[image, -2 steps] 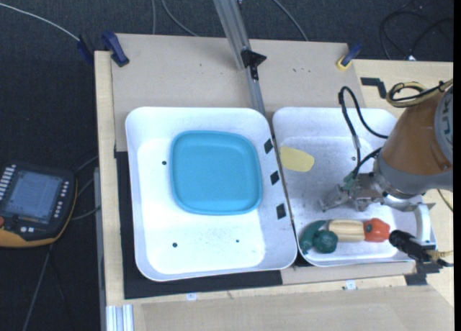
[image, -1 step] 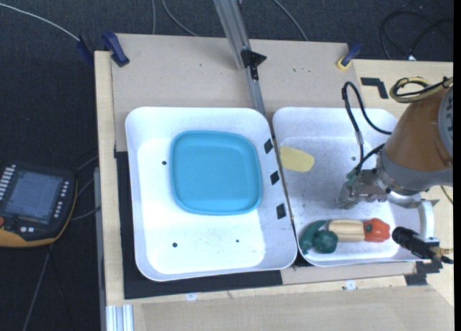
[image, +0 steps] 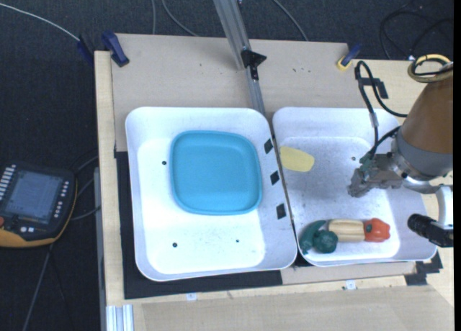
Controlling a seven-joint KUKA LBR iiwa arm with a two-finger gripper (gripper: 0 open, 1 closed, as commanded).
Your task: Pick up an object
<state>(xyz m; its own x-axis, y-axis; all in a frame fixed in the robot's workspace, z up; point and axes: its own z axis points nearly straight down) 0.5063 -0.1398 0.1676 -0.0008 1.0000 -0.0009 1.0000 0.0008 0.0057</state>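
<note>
In the right bin (image: 324,124) lie a flat yellow piece (image: 297,159) near the left wall, a dark green lump (image: 318,239) at the front left, and a tan stick with a red end (image: 358,230) along the front wall. My gripper (image: 362,181) hangs over the bin's middle right, above the tan stick and to the right of the yellow piece. Nothing shows between its fingers.
A square blue plate (image: 215,172) fills the middle of the left bin (image: 144,250). A metal pole (image: 229,13) slants down to the divide between the bins. Cables run beside the arm at the right, and a handheld pendant (image: 32,203) lies off the bench at left.
</note>
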